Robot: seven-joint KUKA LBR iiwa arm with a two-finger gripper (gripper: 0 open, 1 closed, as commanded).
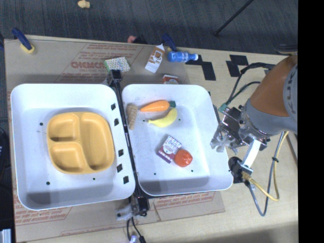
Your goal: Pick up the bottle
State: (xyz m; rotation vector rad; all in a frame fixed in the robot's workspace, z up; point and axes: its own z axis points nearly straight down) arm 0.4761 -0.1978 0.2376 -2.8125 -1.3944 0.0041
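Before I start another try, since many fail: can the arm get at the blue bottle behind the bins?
Probably yes: the blue bottle lies on open bench behind the right bin, nothing over it; the hand is beside that bin.

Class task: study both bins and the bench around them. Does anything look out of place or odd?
Yes. The blue bottle lies on its side on the bench beyond the right bin, outside both bins, among small cartons. The pincer sits at the right bin's right rim, away from it.
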